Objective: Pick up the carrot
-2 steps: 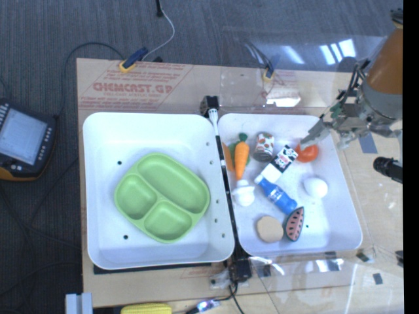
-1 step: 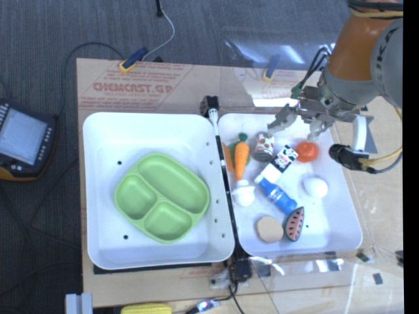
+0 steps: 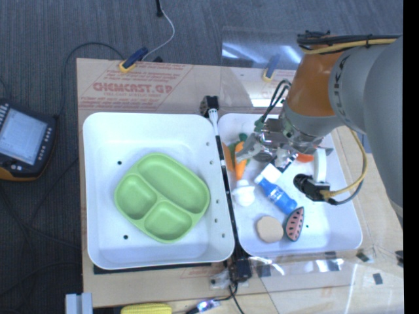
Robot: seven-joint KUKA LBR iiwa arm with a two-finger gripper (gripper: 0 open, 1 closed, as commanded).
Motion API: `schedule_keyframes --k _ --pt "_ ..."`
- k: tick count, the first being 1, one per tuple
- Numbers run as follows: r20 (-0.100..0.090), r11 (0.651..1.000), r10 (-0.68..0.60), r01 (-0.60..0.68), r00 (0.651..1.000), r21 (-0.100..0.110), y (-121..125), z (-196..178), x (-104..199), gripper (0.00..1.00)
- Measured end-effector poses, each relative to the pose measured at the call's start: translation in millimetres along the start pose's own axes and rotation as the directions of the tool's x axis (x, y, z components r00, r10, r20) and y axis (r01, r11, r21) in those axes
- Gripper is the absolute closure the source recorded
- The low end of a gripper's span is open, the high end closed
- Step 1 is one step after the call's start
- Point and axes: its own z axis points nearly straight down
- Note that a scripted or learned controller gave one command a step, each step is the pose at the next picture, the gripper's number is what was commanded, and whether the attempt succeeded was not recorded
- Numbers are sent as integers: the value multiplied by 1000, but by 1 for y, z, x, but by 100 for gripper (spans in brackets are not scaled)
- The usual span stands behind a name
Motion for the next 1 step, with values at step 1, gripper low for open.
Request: schedule_keyframes --k 1 --pt "6 998 14 -14 1000 -58 25 58 -31 0"
